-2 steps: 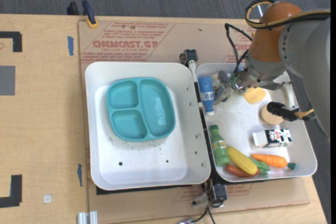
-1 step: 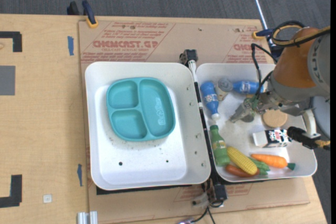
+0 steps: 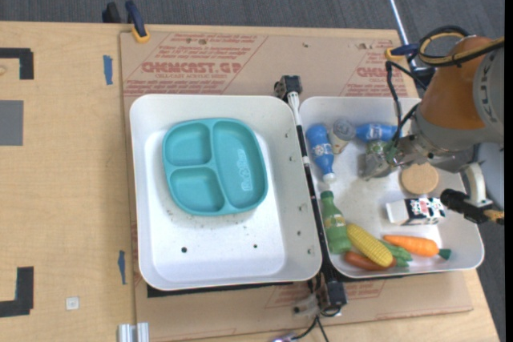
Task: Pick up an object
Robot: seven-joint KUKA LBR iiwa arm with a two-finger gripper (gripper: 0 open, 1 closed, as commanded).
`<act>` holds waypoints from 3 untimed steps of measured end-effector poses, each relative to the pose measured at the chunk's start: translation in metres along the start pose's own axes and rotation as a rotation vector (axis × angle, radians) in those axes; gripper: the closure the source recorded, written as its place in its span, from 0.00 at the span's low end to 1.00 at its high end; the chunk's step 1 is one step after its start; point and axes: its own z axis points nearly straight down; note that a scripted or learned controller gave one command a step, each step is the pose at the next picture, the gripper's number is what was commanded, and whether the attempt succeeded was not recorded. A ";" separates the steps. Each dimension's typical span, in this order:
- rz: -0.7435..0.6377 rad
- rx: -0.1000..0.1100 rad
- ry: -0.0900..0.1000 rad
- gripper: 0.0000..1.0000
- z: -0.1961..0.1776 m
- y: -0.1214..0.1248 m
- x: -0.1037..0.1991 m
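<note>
The right bin holds several toy items. A blue bottle lies at its back left, and a second blue bottle lies further right. Along the front are a green bottle, a yellow corn cob, a carrot and a red sausage. A small milk carton and a tan round disc lie at the right. My gripper hangs low in this bin, just below the second blue bottle and left of the disc. Nothing is visibly held in it.
The left bin bears a teal divided plate. A black clamp sits at the back between the bins. The arm's orange band and cables overhang the right bin's back right corner. Cardboard lies under both bins.
</note>
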 end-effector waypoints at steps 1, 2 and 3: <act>0.000 0.000 0.000 0.00 0.000 0.000 0.000; -0.190 0.003 0.001 0.00 0.012 0.008 0.003; -0.455 0.001 0.001 0.00 0.012 0.048 0.013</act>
